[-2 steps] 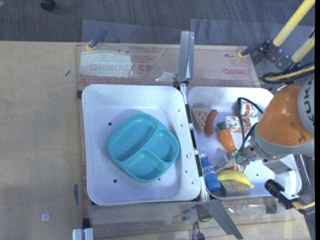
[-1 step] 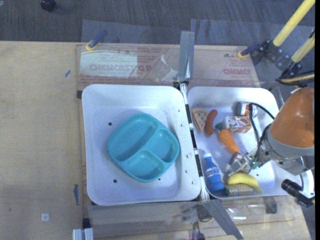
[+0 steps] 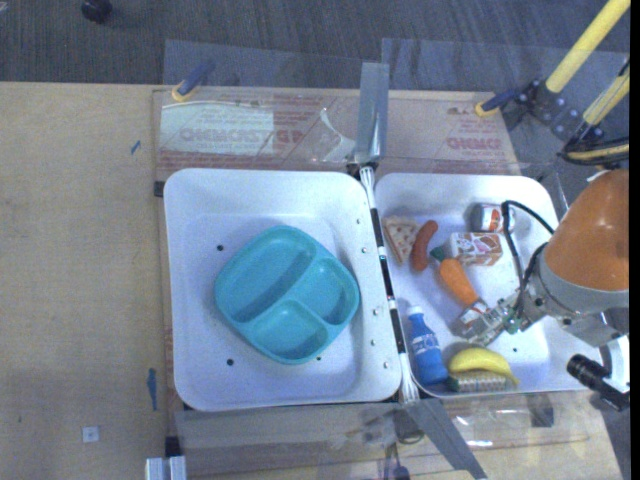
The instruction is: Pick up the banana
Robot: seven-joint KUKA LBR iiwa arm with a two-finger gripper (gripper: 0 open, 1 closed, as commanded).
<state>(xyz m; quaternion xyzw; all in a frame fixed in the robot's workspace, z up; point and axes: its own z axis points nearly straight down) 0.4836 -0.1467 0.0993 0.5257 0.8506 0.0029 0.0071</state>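
Observation:
The yellow banana (image 3: 481, 361) lies on its side near the front edge of the right bin (image 3: 535, 193), just right of a blue bottle. My gripper (image 3: 484, 321) hangs low over the right bin, a little behind the banana and in front of a toy carrot (image 3: 459, 282). The arm's orange band and grey wrist reach in from the right and hide the bin's right side. Nothing shows between the gripper's tips.
The right bin also holds a blue bottle (image 3: 425, 346), a pizza slice (image 3: 401, 238), a red sausage (image 3: 423, 245), a small carton (image 3: 479, 249) and a can (image 3: 485, 217). A teal divided plate (image 3: 286, 294) sits in the left bin (image 3: 190, 268).

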